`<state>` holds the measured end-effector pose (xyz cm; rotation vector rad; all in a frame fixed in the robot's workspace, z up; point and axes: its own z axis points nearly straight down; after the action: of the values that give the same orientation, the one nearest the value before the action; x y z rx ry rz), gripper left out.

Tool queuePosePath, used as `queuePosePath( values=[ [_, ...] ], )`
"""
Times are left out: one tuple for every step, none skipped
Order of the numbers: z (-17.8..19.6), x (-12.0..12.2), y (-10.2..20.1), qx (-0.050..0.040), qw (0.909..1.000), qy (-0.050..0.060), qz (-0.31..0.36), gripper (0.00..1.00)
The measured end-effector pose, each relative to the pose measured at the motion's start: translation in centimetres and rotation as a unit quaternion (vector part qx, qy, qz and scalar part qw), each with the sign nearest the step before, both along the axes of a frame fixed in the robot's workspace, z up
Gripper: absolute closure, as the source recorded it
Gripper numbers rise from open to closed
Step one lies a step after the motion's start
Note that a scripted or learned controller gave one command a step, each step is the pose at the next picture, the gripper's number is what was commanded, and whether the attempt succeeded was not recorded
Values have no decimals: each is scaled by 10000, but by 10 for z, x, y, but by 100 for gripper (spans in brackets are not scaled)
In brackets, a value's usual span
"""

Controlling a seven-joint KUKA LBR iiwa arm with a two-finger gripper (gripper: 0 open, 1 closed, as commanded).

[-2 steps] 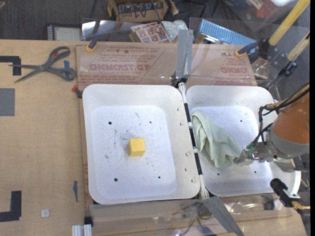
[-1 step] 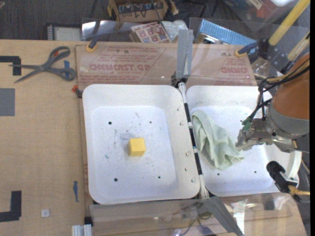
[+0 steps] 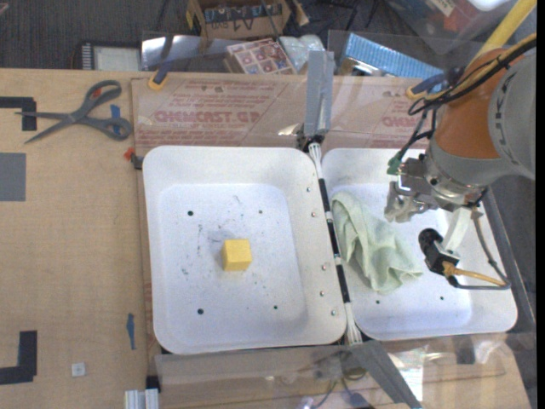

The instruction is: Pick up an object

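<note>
the gripper of a grey arm with an orange band hangs over the far half of the right bin, its tip just beside the far right edge of a crumpled pale green cloth. whether it is released or clenched cannot be told from this angle. the cloth lies along the right bin's left wall, running from about mid-bin toward the near edge. in the left bin, a small yellow block sits alone near the centre, a little toward the near edge, on a floor flecked with dark scuffs. the two white bins stand side by side on the bench. a pair of scissors lies open near the bench's far left corner, well apart from the bins. a sheet with red lettering lies along the bench's far edge, behind the left bin.
</note>
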<state>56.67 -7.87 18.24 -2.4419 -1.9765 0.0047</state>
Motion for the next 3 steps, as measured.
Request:
queuePosePath(
  values=[
    [0, 0, 0, 2, 10000, 3, 1, 0],
    [-95, -35, -21, 8, 9969, -40, 782, 0],
    [-95, -83, -25, -17, 9808, -75, 1950, 0]
  ],
)
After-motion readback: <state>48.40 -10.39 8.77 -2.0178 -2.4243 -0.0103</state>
